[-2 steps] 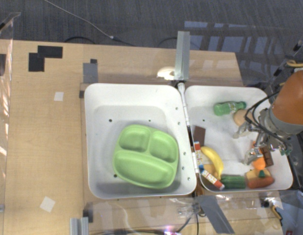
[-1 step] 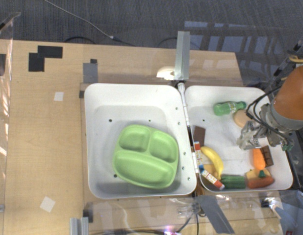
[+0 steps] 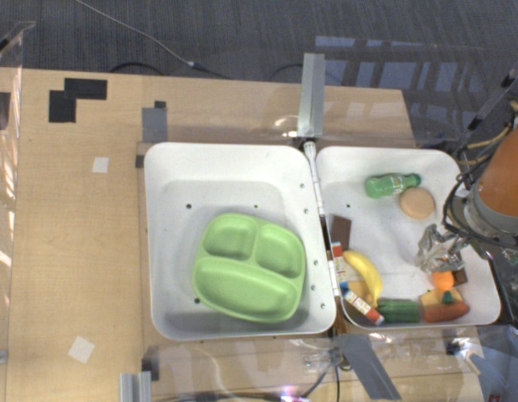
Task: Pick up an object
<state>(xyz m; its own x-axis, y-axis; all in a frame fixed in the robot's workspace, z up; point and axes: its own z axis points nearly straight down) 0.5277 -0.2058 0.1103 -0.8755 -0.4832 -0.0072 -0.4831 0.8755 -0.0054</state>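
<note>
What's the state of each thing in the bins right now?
Green plate: right side up, alone in left bin.
Green bottle: lying on its side, right bin.
Tan disc: flat, beside the bottle.
Banana: lying flat, near the divider.
Cucumber: lying along the front wall.
Carrot: lying in the front right corner.
End effector: low over the right bin, above the carrot.

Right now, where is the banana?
In the right bin, near its front-left corner: the banana lies beside the dividing wall, just behind the dark green vegetable.
</note>
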